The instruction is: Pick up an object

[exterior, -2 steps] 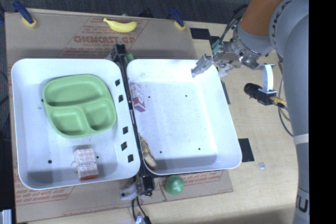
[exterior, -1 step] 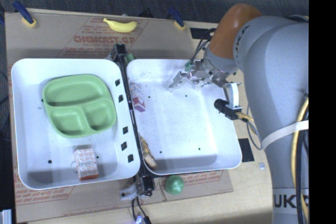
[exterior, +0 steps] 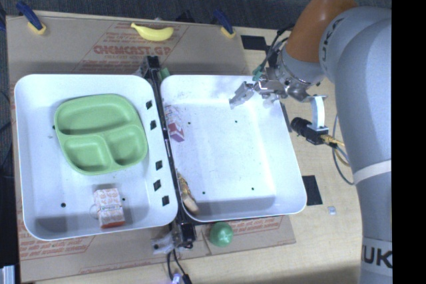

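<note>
Overhead, the gripper (exterior: 241, 95) hangs over the back edge of the right bin (exterior: 233, 156), its fingers appearing slightly apart with nothing between them; at this size their exact gap is hard to read. The arm (exterior: 353, 76) comes in from the right, its orange band (exterior: 319, 16) above the wrist.

The nearest candidate, by this reading, is a small red-and-white packet (exterior: 174, 124) leaning on the bin's left wall, down and to the left of the jaws with bare white floor between. Its long axis runs roughly along that wall, front to back, so jaws closing across the wall's line would likely suit it; the wall itself crowds one side and could block a finger. A tan scrap (exterior: 188, 199) lies further off along the same wall, near the front corner, well apart from the jaws.

Beyond the divider, in the left bin (exterior: 33, 163), a green tray (exterior: 100, 133) and a boxed carton (exterior: 108, 206) sit farther left still. Outside both bins, a banana (exterior: 153, 30) rests on cardboard up and left of the jaws, and a green ball (exterior: 221, 234) lies past the front rim.

No object is lifted yet; the pick looks to be at its approach stage.
</note>
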`<state>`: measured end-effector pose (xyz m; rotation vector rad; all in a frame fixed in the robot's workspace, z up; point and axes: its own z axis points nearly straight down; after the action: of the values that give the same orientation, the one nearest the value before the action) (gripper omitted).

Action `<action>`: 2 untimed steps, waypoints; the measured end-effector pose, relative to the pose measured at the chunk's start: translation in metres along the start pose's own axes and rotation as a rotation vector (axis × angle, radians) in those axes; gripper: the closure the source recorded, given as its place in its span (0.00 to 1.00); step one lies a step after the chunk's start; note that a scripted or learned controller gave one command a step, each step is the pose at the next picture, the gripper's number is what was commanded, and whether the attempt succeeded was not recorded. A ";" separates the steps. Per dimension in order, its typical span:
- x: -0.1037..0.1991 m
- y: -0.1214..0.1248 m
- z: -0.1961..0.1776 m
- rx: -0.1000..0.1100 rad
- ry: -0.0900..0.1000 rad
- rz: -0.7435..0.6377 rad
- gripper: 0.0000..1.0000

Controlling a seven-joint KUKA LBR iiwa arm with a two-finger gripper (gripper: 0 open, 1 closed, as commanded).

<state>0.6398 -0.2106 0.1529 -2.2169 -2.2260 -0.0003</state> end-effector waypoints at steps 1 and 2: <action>0.000 -0.053 0.039 0.005 0.000 -0.002 0.00; 0.000 -0.031 0.011 0.001 0.000 -0.001 0.00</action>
<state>0.6092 -0.2110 0.1419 -2.2154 -2.2258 0.0005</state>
